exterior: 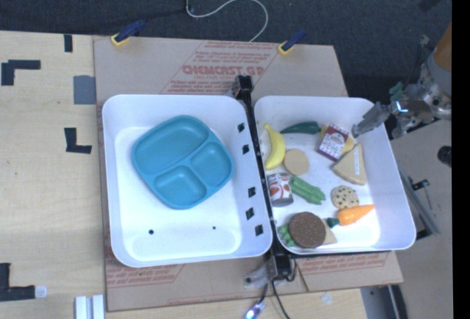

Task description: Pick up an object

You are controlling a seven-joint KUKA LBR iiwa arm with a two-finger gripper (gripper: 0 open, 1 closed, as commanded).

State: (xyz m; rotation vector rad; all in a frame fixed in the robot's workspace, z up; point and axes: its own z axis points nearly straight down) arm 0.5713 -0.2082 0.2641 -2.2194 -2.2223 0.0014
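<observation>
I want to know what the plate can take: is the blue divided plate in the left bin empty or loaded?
Empty. The blue plate lies flat in the left bin, all three compartments showing bare blue.

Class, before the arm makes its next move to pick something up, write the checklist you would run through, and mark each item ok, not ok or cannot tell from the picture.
1. Objects available in the right bin: banana, carrot, cookie and more. Ok.
2. Tool above the right bin's upper right edge, not among the objects. Ok.
3. Nothing between the tool's tips: cannot tell.
4. A target standing apart: carrot lies beside the cookie, with bare floor to its right. Ok.
5. Blue plate sits alone in the left bin, out of the way. Ok.
</observation>
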